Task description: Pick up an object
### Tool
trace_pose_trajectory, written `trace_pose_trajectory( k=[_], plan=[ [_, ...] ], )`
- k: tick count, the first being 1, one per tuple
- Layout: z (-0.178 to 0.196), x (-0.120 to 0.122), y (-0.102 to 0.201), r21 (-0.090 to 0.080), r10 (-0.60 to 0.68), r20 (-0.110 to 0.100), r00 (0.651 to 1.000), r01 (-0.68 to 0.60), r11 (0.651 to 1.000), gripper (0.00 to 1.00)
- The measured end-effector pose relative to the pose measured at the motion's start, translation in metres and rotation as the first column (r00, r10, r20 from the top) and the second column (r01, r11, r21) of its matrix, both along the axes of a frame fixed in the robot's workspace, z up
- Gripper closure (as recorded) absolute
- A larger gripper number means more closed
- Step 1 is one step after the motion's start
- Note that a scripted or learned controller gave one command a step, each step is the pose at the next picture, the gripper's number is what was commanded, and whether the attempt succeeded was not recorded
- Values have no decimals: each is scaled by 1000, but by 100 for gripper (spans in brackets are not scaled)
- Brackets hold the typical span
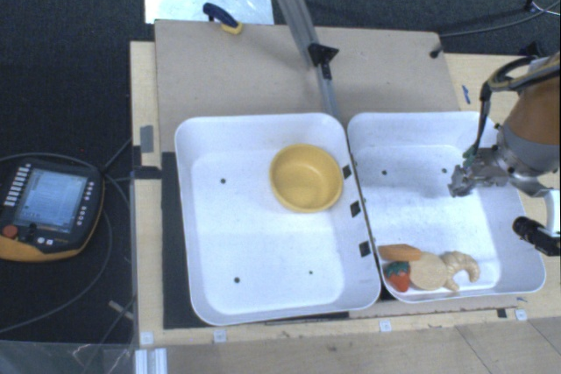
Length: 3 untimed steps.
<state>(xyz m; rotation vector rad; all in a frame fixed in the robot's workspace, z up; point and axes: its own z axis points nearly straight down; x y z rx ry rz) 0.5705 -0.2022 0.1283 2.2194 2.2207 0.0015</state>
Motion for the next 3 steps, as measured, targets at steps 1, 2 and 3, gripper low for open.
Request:
trace_pose_trajectory(
  k=[1,2,3],
  plan=[
    [62,0,5,-1,0,4,1000,0,1000,100],
    [120,-7,9,0,0,3,1000,0,1000,100],
    [147,-7,8,0,0,0,1000,0,1000,100]
  ],
)
